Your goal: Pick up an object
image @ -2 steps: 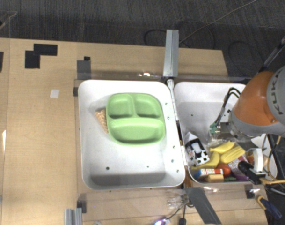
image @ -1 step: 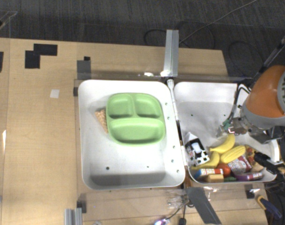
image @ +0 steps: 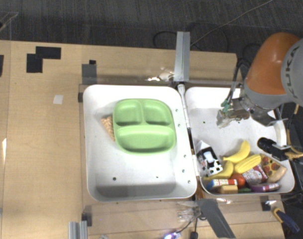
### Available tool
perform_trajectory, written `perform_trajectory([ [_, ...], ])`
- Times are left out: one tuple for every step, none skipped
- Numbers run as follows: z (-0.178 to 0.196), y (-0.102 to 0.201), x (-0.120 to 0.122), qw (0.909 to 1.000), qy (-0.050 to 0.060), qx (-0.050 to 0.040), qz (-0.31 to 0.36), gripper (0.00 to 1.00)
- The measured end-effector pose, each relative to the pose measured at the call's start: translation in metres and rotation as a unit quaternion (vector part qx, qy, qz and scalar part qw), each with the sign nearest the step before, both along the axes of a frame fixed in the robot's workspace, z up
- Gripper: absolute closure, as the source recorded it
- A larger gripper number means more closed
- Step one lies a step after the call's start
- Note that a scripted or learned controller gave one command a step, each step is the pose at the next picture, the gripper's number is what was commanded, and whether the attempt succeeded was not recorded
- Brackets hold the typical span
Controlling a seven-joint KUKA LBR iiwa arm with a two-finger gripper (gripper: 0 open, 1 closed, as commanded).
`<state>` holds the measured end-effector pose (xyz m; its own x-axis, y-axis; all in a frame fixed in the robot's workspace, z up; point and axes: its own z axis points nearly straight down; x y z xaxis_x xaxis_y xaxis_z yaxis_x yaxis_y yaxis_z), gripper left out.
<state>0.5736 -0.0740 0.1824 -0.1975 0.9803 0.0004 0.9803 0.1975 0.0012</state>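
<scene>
My gripper point(image: 229, 115) hangs over the back half of the right bin point(image: 210, 101), above bare white floor, with nothing seen in it. The bin's loose things are heaped along its front edge, below and to the right of the gripper. Among them are a yellow banana point(image: 239, 153), a second yellow piece point(image: 249, 163), a black and white carton point(image: 207, 159), a red and white tube point(image: 225, 182), a red packet point(image: 255, 175) and a purple piece point(image: 263, 187).
The left bin point(image: 136, 190) holds a green divided plate point(image: 144, 125) at its back, with a beige grainy thing point(image: 107, 127) poking out from its left side. A metal post point(image: 182, 59) stands behind the wall between the bins.
</scene>
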Motion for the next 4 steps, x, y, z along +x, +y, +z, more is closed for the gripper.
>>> perform_trajectory([
  [0.0, 0.0, 0.0, 1.0, 0.0, -0.0001, 0.0, 0.0],
  [-0.093, -0.042, 0.008, 0.9955, -0.006, 0.0005, -0.095, 0.0],
  [-0.09, -0.034, -0.071, 0.9992, -0.013, -0.0017, -0.038, 0.0],
  [-0.091, -0.027, -0.023, 0.9998, -0.011, -0.003, -0.019, 0.0],
])
